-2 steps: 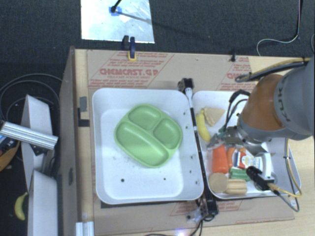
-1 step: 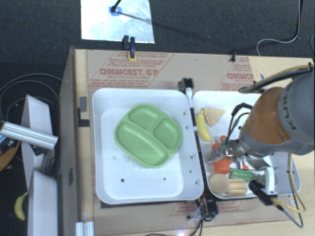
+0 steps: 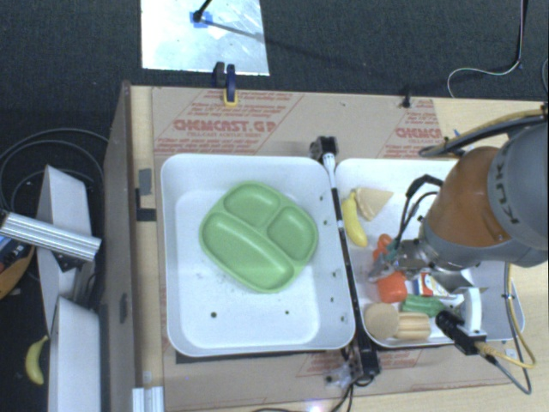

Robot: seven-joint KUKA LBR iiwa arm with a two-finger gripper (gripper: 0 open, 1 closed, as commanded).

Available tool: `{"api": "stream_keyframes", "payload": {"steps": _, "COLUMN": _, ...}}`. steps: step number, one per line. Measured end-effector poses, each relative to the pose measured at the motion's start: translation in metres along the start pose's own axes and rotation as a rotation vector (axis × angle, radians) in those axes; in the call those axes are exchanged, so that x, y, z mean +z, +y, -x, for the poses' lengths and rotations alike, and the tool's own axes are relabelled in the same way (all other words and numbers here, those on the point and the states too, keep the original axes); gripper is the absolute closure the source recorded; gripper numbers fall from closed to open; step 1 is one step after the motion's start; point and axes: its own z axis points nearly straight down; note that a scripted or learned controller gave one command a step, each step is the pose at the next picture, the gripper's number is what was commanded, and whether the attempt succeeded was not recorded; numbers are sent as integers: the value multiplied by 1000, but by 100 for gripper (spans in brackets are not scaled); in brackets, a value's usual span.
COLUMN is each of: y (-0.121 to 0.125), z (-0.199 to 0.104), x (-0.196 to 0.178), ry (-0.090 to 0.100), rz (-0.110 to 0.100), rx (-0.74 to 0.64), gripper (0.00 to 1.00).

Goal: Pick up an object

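The right bin holds several toy foods. A yellow banana lies along its left wall, with a tan wedge beside it. Lower down are a red-orange piece, a green piece, a round tan disc and a tan cylinder. My gripper hangs low over the red-orange piece and a small orange item, in the bin's left middle. The arm's wrist hides the bin's right half.
The left bin holds a green divided plate. A black divider clip sits at the top between the bins. Cardboard lines the bench behind them. Cables run by the arm at the lower right.
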Motion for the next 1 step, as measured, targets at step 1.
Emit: {"api": "stream_keyframes", "payload": {"steps": 1, "y": 77, "z": -87, "x": -96, "ry": 0, "rz": 12, "rx": -12, "gripper": 100}}
